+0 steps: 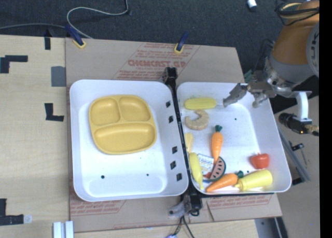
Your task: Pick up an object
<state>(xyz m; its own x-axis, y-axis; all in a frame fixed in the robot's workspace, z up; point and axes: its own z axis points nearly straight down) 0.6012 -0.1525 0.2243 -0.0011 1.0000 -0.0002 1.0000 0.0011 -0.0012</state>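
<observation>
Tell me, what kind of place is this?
Probably a robot test lab. A grey arm's two-finger gripper hangs over a shallow white bin of plastic toy food, beside a yellow divided plate, with cardboard clamped underneath.

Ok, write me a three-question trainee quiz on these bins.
1. True or false: the yellow divided plate lies in the left bin.
2. Which item sits nearest the gripper? A) corn cob B) tomato C) watermelon slice
3. Fill in: the upright carrot has a ____ top.

Key: 1 true; 2 A; 3 green.
</observation>
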